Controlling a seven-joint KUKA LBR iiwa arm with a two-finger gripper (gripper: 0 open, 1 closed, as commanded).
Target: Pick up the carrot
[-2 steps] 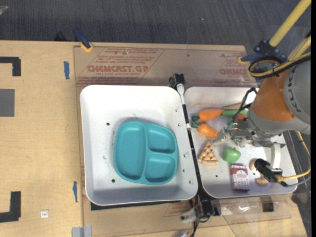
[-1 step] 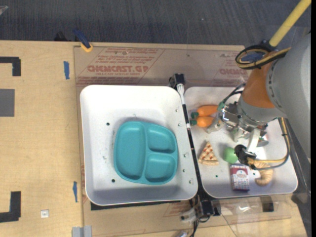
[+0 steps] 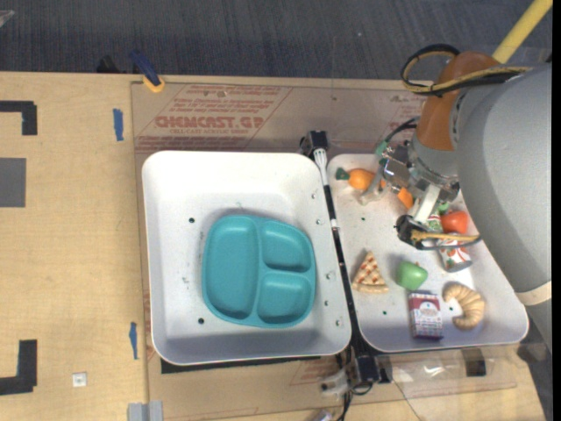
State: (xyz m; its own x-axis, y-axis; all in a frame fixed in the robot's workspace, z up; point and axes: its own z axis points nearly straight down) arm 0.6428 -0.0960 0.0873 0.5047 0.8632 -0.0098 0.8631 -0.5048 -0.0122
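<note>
The carrot (image 3: 358,179), a short orange piece with a small green top at its left end, lies in the upper left of the right bin (image 3: 379,327). My gripper (image 3: 394,174) hangs just to the right of it, low over the bin's back part, with the grey arm reaching in from the right. A second small orange thing (image 3: 404,197) shows just below the gripper, partly hidden by it. Nothing can be seen held in the gripper.
The right bin also holds a red tomato (image 3: 456,222), a small can (image 3: 456,255), a pizza slice (image 3: 369,273), a green fruit (image 3: 410,275), a croissant (image 3: 465,304) and a maroon box (image 3: 425,314). A teal divided plate (image 3: 259,270) lies in the left bin (image 3: 171,235).
</note>
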